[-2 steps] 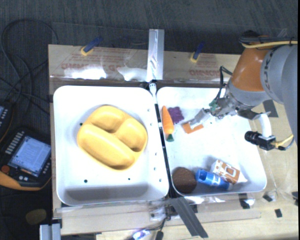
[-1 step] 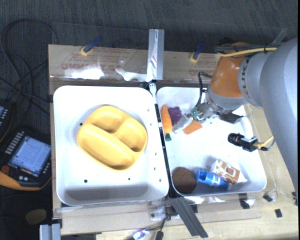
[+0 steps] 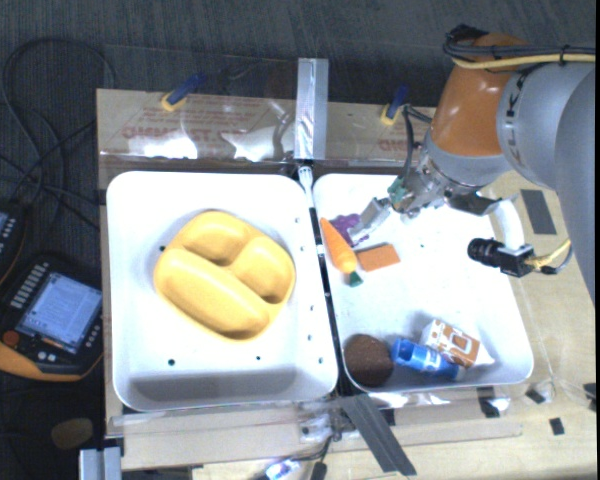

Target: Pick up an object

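Observation:
My gripper [image 3: 392,202] hangs low over the back left part of the right bin [image 3: 480,288], under the orange wrist band. Just to its left lie a purple object [image 3: 349,227], an orange carrot-shaped toy [image 3: 337,247] against the dividing wall, a flat orange piece [image 3: 379,258] and a small green bit [image 3: 355,280]. The gripper's tip reaches close to the purple object; whether they touch is unclear. At the bin's front sit a brown ball [image 3: 368,359], a blue bottle [image 3: 421,358] and an orange and white carton [image 3: 453,342].
A big yellow lumpy object [image 3: 225,273] lies in the middle of the left bin [image 3: 130,368]. A black fitting [image 3: 498,253] sticks out at the right bin's right rim. Clear plastic and clamps lie behind both bins. Handheld controllers rest at far left.

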Controlling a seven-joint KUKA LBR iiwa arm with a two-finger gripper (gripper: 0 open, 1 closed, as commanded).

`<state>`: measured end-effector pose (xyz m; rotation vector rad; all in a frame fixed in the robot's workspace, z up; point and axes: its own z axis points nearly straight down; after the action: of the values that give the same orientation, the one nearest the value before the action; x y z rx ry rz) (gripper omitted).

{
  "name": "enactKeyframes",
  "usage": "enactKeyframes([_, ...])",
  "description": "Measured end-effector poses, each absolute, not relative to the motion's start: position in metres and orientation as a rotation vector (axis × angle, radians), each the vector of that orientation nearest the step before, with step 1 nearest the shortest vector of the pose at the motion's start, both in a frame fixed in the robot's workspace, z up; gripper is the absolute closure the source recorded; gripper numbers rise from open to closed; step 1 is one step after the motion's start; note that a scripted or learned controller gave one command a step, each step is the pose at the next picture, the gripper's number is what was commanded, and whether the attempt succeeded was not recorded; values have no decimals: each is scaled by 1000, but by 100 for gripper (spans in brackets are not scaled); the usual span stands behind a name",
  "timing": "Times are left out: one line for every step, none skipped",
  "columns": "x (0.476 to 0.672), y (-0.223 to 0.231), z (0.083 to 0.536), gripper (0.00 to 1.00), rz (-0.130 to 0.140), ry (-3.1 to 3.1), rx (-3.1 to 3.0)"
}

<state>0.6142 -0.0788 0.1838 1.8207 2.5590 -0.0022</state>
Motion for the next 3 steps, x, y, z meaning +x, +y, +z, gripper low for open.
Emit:
enactKeyframes([614, -78, 192, 100, -3, 2562, 1819])
enactKeyframes([647, -53, 233, 100, -2, 2817, 1384])
enactKeyframes([647, -53, 233, 0, -3, 2817, 1385])
